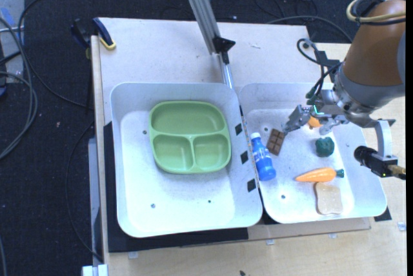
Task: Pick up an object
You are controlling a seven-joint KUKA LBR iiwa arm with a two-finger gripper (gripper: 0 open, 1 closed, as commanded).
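Note:
The right bin (365, 198) holds several things. A blue bottle (262, 157) with a white cap lies near its left wall, and a brown chocolate bar (276, 141) lies beside the bottle. Further right are a dark green lump (324, 146), an orange carrot (317, 174) and a slice of toast (329, 198). My gripper (302, 118) hangs over the back of this bin, just above and right of the chocolate bar. A small orange piece (315, 120) shows right beside the gripper; whether it is held is unclear.
In the left bin (122, 158) lies a green divided plate (191, 137). A slanted metal pole (201, 4) comes down to the gap between the bins at the back. The arm's bulk fills the bench's right side.

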